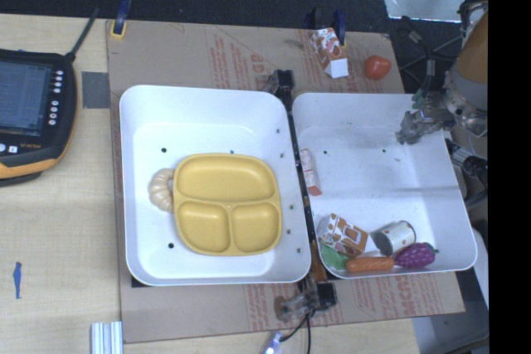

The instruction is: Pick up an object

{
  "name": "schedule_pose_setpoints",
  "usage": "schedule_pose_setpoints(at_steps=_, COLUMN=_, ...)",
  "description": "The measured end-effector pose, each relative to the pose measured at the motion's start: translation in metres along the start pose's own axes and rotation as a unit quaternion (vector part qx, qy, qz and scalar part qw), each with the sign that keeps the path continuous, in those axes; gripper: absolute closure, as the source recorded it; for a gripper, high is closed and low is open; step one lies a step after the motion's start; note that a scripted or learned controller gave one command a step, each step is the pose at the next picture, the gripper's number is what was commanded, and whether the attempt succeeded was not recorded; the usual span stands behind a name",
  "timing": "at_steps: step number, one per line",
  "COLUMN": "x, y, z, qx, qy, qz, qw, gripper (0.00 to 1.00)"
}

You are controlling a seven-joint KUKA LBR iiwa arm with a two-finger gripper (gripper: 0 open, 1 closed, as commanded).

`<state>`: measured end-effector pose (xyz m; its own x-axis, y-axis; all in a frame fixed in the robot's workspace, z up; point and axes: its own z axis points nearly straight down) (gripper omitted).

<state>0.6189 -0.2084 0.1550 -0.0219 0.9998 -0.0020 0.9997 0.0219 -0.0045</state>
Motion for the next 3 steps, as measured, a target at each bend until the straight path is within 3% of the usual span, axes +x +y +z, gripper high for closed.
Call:
schedule_pose_setpoints(at_steps=1, x=-0.001, y=0.000, z=-0.010, qx=0.000, qy=-0.001, qz=-0.001, qw=1.0000, gripper=1.00)
schedule_pose_setpoints(at_steps=2, x=0.057, y=-0.018, z=-0.017, qx=0.000, qy=0.001, qz=0.008, qw=1.0000, gripper=1.00)
schedule_pose_setpoints(at_steps=3, x=0.056, y=-0.018, z=-0.027, qx=0.001, qy=0.000, qz=0.007, qw=1.0000, gripper=1.00)
